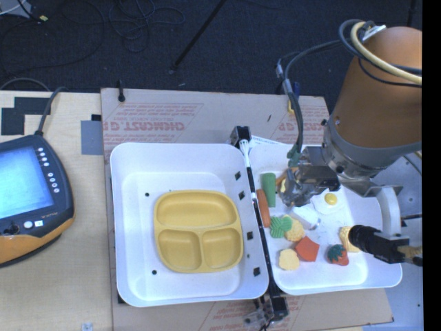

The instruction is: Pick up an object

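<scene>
- Grey-and-orange arm hides much of the right bin [386, 278]; its hand [298, 192] hangs low over toy food [296, 243], grip unclear.
- Yellow divided tray [198, 229] sits in the left bin [131, 185].
- Cardboard covers the bench [172, 116]; cables trail across dark floor [138, 26].
</scene>
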`<state>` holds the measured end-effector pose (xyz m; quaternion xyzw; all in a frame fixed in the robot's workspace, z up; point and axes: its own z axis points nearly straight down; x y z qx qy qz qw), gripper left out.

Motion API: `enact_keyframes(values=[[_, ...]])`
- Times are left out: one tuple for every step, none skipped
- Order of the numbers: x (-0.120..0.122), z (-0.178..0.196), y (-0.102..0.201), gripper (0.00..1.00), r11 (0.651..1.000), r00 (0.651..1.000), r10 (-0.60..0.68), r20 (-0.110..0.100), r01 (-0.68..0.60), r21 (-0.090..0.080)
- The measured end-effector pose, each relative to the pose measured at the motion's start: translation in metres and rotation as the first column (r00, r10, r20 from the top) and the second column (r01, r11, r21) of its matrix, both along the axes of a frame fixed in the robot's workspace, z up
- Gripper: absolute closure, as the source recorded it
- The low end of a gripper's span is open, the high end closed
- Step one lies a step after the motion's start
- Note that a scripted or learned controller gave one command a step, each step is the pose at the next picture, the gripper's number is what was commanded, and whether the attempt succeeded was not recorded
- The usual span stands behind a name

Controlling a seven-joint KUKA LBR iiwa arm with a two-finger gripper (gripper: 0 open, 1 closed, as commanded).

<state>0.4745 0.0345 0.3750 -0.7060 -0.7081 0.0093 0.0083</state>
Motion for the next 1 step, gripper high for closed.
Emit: enact_keyframes(values=[[0.0022,0.0587,0.0836,1.00,1.000,1.000,0.005,0.022,-0.005,0.002]])
